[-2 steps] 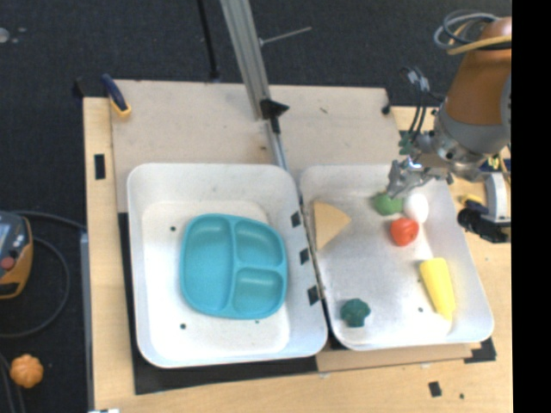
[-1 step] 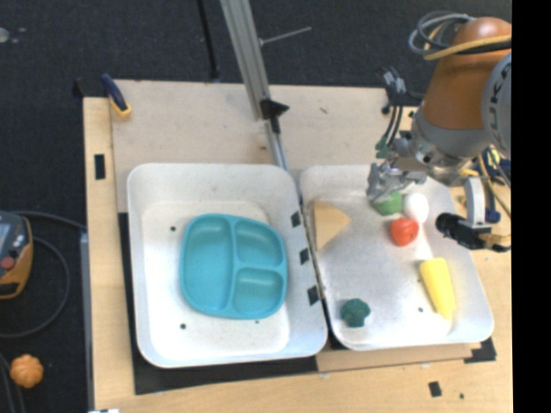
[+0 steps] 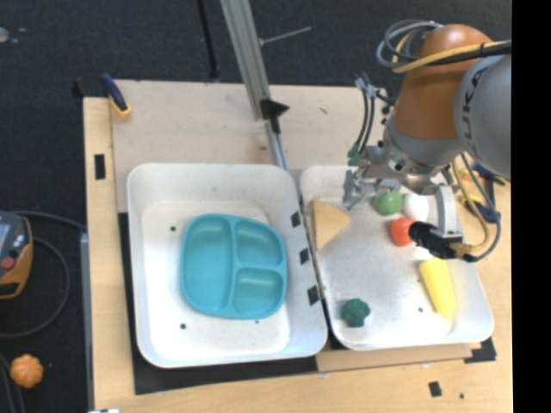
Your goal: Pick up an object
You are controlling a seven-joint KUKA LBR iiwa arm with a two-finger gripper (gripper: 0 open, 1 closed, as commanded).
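A: Your candidates are all in the right bin (image 3: 482, 321). A green round piece (image 3: 388, 202), a white piece (image 3: 417, 206) and a red-orange piece (image 3: 401, 231) crowd together near its top middle, touching or nearly so. A tan wedge (image 3: 326, 223) lies against the left wall, a yellow corn-like piece (image 3: 438, 287) toward the right side, and a dark green broccoli-like lump (image 3: 355, 311) near the front edge.

B: Gripper?

A: The gripper (image 3: 366, 188) hangs low over the bin's top-left corner, just beside the green piece. Can't tell you if the pincer is spread or pressed together; the wrist covers it. Nothing visibly pinched.

B: Risks?

A: My read: the cluster. Come down there and you'll likely nudge a neighbour or clip two at once. The rounded pieces could roll out of the pinch. The wedge sits tight on the wall, so a finger may hit the rim. The loose cables (image 3: 405, 41) at the wrist could drag.

B: Left side?

A: The left bin (image 3: 151, 188) holds a teal divided plate (image 3: 233, 265), well apart from the arm.

B: Any writing?

A: Dark letters on the arm's grey link (image 3: 504, 119), too cropped to read. No other labels legible.
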